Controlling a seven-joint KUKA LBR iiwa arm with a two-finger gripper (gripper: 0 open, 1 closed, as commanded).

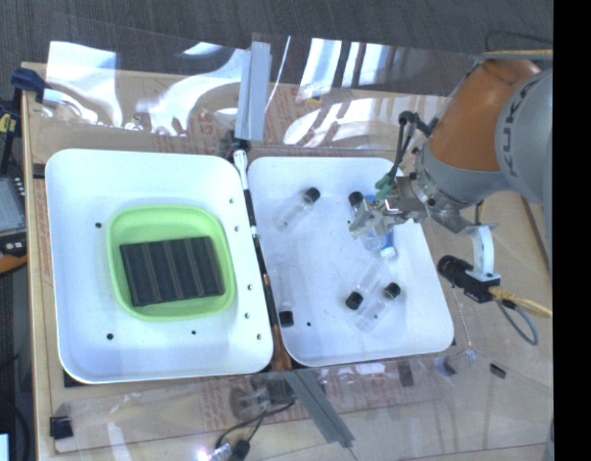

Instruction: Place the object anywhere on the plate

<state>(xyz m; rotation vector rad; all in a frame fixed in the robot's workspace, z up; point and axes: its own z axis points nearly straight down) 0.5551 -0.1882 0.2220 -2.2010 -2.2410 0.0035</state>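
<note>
Vials are lying scattered in the right bin [305, 339]: one clear vial with a black cap [297, 206] is resting near the bin's upper left, tilted with its cap pointing up and right, and a pair of black-capped vials [370, 299] is lying close together toward the lower right. A fourth vial with a blue cap [382, 245] is sitting right under the gripper [372, 221], at the bin's right side; it is lying just below the jaws, and whether it is touching them or merely beside them is hard to tell from this slant. A small black cap-like item [356, 199] is showing just left of the gripper. Another small dark piece [285, 319] is sitting near the bin's lower left corner.

The arm [487, 133] is reaching in from the right, its orange band hanging over the bin's upper right corner. The jaws are blurring into the clear glass below them, so I cannot tell how far apart they are standing or whether anything is caught between them.

In the left bin [74, 344] the green plate [168, 262] is resting near the middle, carrying a dark ribbed insert [170, 269]. Both bins are sitting side by side on the tabletop [180, 406], well apart from the vials' side of the plate.
</note>
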